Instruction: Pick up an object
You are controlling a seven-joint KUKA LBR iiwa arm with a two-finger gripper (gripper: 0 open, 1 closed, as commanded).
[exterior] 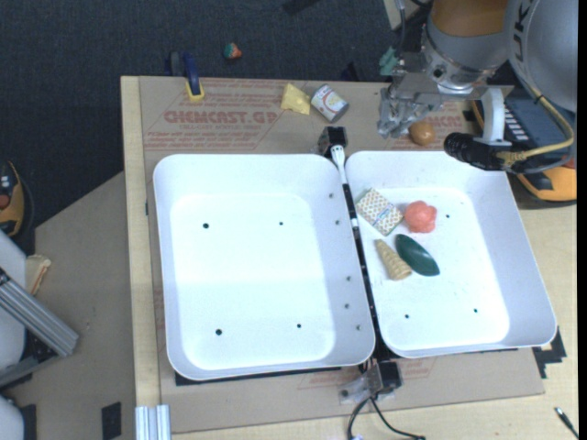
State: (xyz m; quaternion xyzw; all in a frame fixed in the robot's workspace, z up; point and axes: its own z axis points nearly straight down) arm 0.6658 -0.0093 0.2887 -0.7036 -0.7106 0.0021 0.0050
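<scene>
The right bin holds a patterned white block, a red-pink ball, a dark green oval piece and a tan cone, all clustered in its upper left part. My gripper hangs above the bench behind the right bin's far edge, clear of these objects, with nothing seen between its fingers. A small brown round thing lies on the bench just right of the gripper.
The left bin sits beside the right one. On the cardboard behind the bins lie a yellow piece, a small white box and a blue-yellow clamp. A black-handled brush rests along the divide.
</scene>
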